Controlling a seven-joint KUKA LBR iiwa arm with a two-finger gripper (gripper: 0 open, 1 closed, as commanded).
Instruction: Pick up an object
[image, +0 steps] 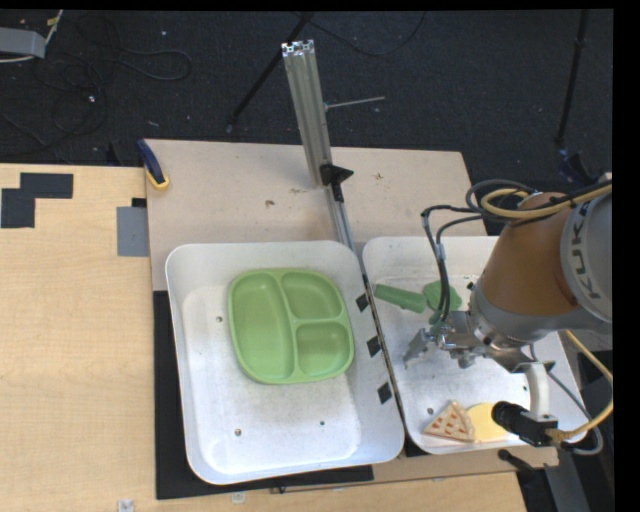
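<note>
**A:** Nearest, in the right white bin's (392, 262) front corner: a flat pizza-slice-shaped toy (449, 424) beside a yellow piece (484, 421). Rigid, light, I'd guess; pinch the slice across its edges.

**B:** And the green-handled utensil (400, 298) toward the back edge?

**A:** Slim, probably slippery; take its handle. I cannot tell how the jaws (432, 343) stand.

**B:** Left bin?

**A:** A green divided plastic plate (290, 326).

The arm (560, 270) bears partly cut-off letters, seemingly "KU".
</note>
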